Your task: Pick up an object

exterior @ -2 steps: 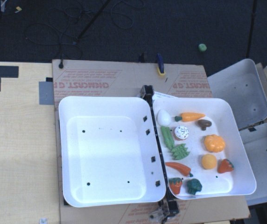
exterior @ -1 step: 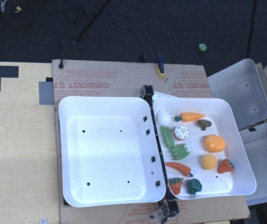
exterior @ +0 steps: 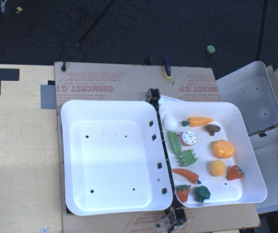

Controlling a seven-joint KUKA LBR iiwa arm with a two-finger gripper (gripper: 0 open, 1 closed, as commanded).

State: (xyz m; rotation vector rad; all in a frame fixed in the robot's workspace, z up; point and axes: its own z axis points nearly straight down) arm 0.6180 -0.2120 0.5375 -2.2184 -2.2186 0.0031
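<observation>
Camera view, from above the table.

- Two white bins lie side by side on a cardboard sheet [exterior: 105, 84], joined by a black centre strip [exterior: 159, 144]. I take that strip as my landmark.
- The left bin [exterior: 105, 154] lies on the strip's far side from the toys.
- The right bin [exterior: 248, 154] holds all the candidates, which are small toy foods.
- Touching or just beside the strip: white egg [exterior: 170, 122], green pod [exterior: 174, 142], red chilli [exterior: 185, 174]. At the strip's near end there is a red piece with a green top [exterior: 182, 192].
- A little further from the strip: carrot [exterior: 199, 122], speckled white ball [exterior: 189, 138], leafy green piece [exterior: 187, 157], broccoli [exterior: 202, 193].
- Furthest from the strip: brown mushroom [exterior: 212, 128], orange pumpkin [exterior: 223, 149], round orange fruit [exterior: 217, 168], red strawberry [exterior: 234, 173].
- I cannot tell whether the fingers are released or clenched.

Judgement on the step in hand, choosing and approaching a target:
- The pumpkin looks the best bet. It is well away from the strip and has bare bin floor round it.
- The orange fruit and strawberry sit near each other, so a descent there risks nudging both.
- Pieces against the strip leave little room for a finger on that side. The pod and leafy piece nearly touch, so they are poor choices.
- Come straight down, centred, with the fingers wide. Close across the narrow axis and lift slowly, since rounded plastic may squirt out.
</observation>
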